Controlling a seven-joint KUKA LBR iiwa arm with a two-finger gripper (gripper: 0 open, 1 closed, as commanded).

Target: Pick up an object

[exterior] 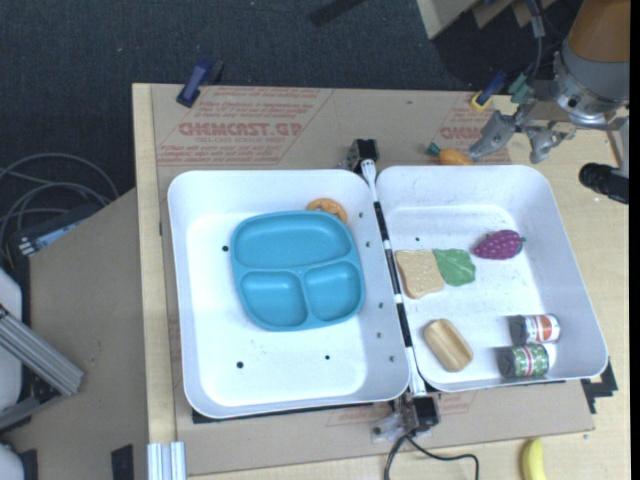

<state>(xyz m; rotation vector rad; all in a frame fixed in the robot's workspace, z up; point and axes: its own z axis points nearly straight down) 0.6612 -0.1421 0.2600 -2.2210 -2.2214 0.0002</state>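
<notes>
in the left bin [200, 368] lies a blue divided plate [297, 269] with three compartments, flat and a little turned. just behind its far edge, touching or almost touching it, sits a small round orange-brown piece, maybe a toy cookie [326, 208].

in the right bin [560, 218] are the likely things to pick. near the divider lies a slice of toy bread [418, 273], and a green leaf-shaped piece [456, 266] is touching its right side. below them is a tan bread roll [447, 345], lying alone. further right is a purple bunch of grapes [497, 244], and at the near right corner two small cans [530, 346] lie on their sides, one just beside the other.

the gripper [520, 134] hangs above the bench just behind the far right corner of the right bin, with its two fingers apart and nothing between them.

i judge all these toys to be light and stiff plastic. the cans are round and smooth, so they may roll or slip away. the flat bread and leaf are hard to get fingers under. the roll seems the best choice: it stands free, and it should be taken across its narrow sides, in the middle.
</notes>
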